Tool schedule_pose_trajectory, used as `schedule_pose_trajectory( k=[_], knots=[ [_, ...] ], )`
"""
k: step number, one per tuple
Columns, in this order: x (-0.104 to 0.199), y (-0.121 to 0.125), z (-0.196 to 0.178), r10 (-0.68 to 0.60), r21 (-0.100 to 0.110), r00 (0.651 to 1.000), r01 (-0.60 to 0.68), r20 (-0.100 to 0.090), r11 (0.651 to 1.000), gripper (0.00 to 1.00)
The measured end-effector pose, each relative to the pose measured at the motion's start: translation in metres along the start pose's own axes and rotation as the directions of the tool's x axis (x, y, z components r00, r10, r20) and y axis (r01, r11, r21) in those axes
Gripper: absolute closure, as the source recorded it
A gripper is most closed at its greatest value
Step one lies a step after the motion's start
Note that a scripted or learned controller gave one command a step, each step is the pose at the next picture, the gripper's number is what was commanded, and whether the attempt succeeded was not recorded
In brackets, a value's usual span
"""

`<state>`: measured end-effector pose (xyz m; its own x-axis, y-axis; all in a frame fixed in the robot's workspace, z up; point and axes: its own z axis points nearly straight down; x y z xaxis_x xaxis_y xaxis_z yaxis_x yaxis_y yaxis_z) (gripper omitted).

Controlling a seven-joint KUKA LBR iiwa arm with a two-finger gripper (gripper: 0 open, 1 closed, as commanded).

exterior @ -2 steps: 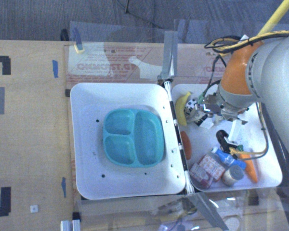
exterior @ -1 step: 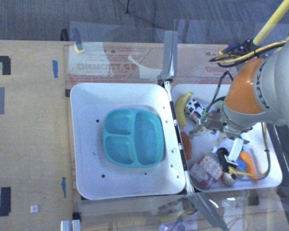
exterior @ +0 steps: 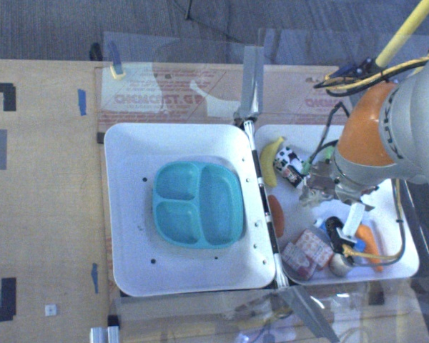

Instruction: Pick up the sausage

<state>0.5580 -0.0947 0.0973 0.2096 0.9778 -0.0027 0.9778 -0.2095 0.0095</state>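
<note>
The sausage (exterior: 276,216) lies in the right bin (exterior: 406,263), tight against its left wall, just right of the middle of the frame. The claw (exterior: 320,190) hangs over the same bin, a little up and to the right of the sausage and not touching it, and I cannot tell how it is set. A banana (exterior: 271,160) lies above the sausage at the bin's top left, and a blue tray (exterior: 198,204) sits in the left bin (exterior: 129,156).
</note>
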Motion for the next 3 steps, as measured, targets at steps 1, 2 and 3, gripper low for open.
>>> schedule_pose_trajectory(
  k=[1, 2, 3],
  knots=[
    [0.0, 0.0, 0.0, 0.0, 0.0, 1.0, 0.0, 0.0, 1.0, 0.0],
    [-0.013, -0.014, 0.009, -0.059, -0.001, 0.998, 0.059, -0.006, 0.998, 0.0],
    [-0.006, -0.023, 0.009, -0.129, -0.003, 0.992, 0.129, 0.0, 0.992, 0.0]
  ],
)
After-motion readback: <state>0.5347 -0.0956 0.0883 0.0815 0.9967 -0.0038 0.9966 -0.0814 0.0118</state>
